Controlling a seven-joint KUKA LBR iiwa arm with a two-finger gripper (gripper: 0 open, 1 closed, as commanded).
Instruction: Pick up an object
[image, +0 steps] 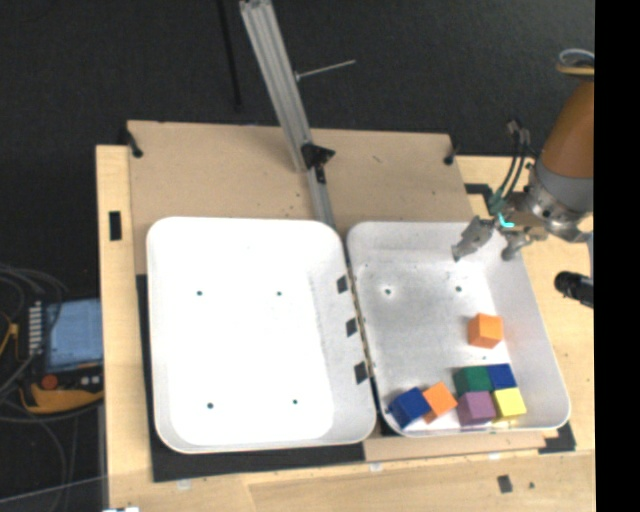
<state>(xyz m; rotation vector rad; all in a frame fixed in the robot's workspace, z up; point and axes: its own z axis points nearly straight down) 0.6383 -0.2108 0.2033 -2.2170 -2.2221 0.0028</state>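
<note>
Nearby, lone orange cube, blocks cluster beyond, open jaws empty above right bin

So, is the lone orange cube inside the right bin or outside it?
Inside. The orange cube rests on the right bin's floor, apart from the cluster of blocks at its near edge.

bench: wooden | on it: left bin, right bin (side by side, touching)
</note>
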